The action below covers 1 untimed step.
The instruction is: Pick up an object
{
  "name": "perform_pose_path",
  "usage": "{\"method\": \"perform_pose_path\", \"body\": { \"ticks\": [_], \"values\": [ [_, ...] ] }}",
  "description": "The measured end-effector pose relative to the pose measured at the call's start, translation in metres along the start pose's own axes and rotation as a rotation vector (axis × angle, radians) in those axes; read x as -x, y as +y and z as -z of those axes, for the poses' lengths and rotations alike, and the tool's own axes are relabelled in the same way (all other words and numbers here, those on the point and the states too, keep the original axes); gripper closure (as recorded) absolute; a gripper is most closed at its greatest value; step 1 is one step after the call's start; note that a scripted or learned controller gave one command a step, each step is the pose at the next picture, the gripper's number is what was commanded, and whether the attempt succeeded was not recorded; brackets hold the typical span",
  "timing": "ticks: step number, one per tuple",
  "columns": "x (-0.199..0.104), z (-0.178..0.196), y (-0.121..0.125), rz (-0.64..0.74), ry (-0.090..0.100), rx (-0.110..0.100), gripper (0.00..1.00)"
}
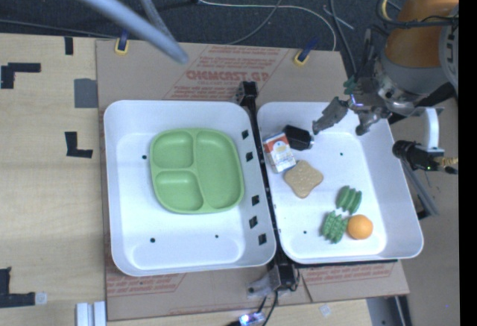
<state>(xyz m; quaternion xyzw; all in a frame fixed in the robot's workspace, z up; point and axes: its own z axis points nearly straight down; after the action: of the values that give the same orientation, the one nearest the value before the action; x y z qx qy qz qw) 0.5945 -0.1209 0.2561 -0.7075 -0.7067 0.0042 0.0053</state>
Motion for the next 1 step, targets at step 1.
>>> {"method": "perform_pose_path", "body": {
  "ticks": [1],
  "values": [
    [-0.0003,0.0068,0.0021,0.003,-0.002,0.012,0.0]
  ]
}}
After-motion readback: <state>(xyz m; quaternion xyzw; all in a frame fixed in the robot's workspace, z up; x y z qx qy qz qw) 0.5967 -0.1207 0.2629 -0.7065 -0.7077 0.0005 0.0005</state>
